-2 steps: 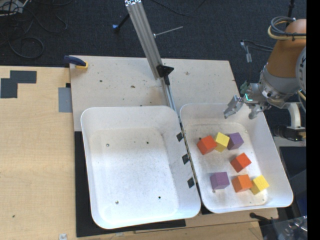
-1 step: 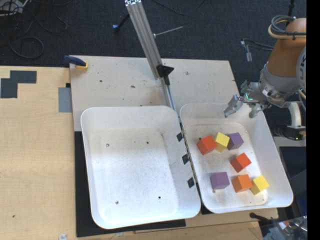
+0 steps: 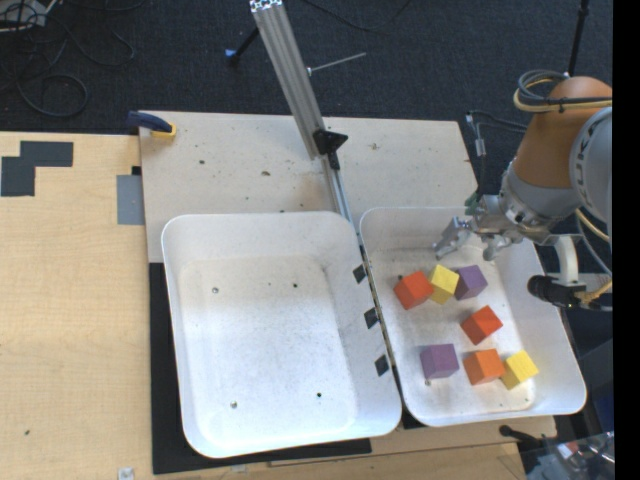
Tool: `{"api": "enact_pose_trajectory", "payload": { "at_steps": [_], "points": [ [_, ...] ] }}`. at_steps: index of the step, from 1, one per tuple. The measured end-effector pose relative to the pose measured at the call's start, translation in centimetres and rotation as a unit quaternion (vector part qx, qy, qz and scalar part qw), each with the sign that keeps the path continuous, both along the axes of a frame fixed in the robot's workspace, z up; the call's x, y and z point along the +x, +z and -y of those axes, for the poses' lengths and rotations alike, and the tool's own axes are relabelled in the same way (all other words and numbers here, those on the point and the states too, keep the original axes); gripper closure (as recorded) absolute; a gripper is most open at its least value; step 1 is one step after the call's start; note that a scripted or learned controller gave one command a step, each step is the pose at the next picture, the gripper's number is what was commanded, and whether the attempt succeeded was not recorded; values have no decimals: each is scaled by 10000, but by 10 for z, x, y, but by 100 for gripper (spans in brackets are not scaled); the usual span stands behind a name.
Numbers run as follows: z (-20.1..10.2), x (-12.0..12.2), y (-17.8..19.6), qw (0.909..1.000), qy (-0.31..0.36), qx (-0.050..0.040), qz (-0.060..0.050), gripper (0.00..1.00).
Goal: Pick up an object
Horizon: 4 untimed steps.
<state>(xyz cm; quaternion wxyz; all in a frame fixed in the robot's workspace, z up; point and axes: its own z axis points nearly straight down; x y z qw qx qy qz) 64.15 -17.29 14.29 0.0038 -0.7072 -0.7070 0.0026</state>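
Nearest the camera, the front rim of the left bin (image 3: 290,446) is seen, and beside it the right bin (image 3: 560,403) with its load of blocks. Seven blocks are counted there: an orange block (image 3: 412,290), a yellow block (image 3: 444,282) and a purple block (image 3: 470,282) packed in a touching row, a red block (image 3: 482,324) just below them, then a second purple block (image 3: 439,361), a second orange block (image 3: 484,366) and a second yellow block (image 3: 520,369) near the front.

The gripper (image 3: 472,236) is held above the back of the right bin, just behind the packed row. Its fingers are spread apart, with nothing seen between them.

The likeliest target is judged to be the yellow block in the row. It is roughly cubic, so no long axis is offered; it is turned corner-on to the bin walls.

The main risk is judged to be crowding. With neighbours touching on both sides, a finger could be landed on an adjacent block instead of beside the target, and the row could be shoved apart or two blocks pinched badly. Because the faces are set diagonally, a closing on corners could be made and the block could be twisted out.
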Motion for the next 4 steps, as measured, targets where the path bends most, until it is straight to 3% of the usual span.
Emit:
{"api": "enact_pose_trajectory", "payload": {
  "at_steps": [1, 2, 4],
  "points": [
    [-1, 0, -53, 10000, -2, -5, 27, 0],
    [-1, 0, -41, 10000, -6, -8, 30, 100],
    [-2, 6, 65, 10000, 11, -14, 62, 100]
  ]
}}
